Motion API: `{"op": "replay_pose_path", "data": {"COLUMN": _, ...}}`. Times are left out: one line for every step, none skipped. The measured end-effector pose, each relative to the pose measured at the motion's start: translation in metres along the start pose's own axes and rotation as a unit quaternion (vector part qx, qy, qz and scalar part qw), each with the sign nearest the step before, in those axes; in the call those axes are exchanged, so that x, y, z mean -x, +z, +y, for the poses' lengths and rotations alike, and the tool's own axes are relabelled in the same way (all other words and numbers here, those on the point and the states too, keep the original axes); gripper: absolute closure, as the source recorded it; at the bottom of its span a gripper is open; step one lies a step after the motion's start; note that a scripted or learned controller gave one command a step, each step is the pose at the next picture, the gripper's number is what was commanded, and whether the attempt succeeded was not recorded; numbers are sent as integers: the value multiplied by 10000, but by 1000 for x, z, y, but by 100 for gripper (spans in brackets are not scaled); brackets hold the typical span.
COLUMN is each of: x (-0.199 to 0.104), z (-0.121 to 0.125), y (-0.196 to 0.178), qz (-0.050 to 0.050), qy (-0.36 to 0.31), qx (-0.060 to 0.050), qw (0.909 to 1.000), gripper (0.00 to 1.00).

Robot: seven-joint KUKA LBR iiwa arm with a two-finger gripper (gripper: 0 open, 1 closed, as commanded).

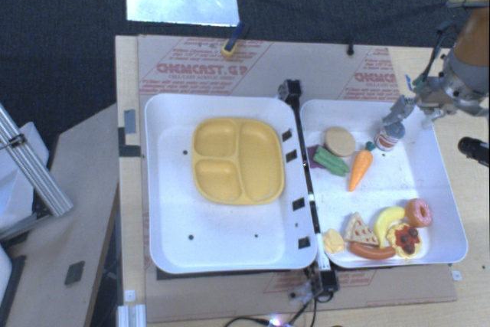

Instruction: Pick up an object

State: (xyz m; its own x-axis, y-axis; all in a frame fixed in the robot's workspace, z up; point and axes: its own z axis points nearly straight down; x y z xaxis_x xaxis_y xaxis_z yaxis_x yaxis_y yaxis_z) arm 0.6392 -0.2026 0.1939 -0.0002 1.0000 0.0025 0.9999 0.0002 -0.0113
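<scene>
I see the gripper [398,112] over the far corner of the right bin [444,188], just above a small bottle [389,135]. I cannot tell how its pincer stands. The carrot [360,168] is my landmark. The bottle stands just beyond it, toward the arm. A round bun [340,141] and a green vegetable [330,161] lie just left of it. Well nearer the camera lie a banana [387,220], a doughnut [419,212], a sausage [372,250] and a sandwich wedge [357,230]. A yellow divided plate [236,161] sits in the left bin [164,226].

One fixed camera above the bench [253,61] — slanted downward, both bins in frame.
</scene>
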Motion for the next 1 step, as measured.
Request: {"op": "replay_pose_path", "data": {"x": -1, "z": 3, "y": -9, "qz": -15, "qy": -15, "qx": 64, "qw": 10000, "gripper": 0}}
